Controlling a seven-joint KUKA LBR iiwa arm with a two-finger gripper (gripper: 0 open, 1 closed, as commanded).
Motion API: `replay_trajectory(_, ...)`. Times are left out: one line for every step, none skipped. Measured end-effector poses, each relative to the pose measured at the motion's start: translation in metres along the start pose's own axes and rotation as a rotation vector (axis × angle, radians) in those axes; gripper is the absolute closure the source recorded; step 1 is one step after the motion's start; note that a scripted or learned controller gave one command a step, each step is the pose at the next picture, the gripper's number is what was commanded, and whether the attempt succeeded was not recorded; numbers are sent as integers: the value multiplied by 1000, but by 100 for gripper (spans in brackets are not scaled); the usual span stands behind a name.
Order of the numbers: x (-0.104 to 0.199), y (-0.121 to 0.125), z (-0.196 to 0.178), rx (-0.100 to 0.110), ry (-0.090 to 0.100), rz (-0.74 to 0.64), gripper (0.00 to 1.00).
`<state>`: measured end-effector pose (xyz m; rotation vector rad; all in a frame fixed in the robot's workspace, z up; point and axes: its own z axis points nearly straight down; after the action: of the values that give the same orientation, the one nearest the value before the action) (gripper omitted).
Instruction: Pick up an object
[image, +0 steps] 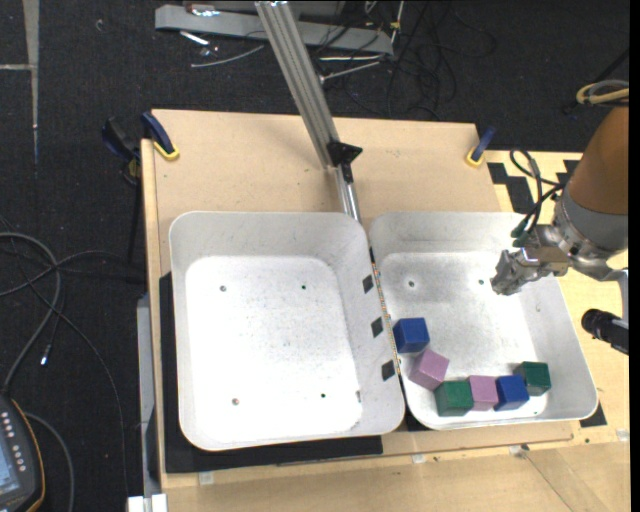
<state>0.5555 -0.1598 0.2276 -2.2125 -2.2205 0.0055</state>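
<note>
Wooden counter (260, 170), two white bins | tool (507, 276) over right bin (440, 250), grip state unclear | risk: clustered cubes (470, 385) block a clean grasp

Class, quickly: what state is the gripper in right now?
Gripper: over the right bin, above bare floor, no block between its tips; open or shut cannot be told.

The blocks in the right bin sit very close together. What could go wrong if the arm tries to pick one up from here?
1. The green block, pink block and blue block sit packed in a row by the right bin's near wall; the hand may find no room beside one and push its neighbours.
2. That wall might block the hand's descent.
3. The other blue block stands freer, yet near the bin's left wall.
</note>
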Motion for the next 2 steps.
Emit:
replay_trajectory(35, 11, 114, 0, 0, 0, 100)
replay_trajectory(54, 3, 78, -9, -2, -1, 100)
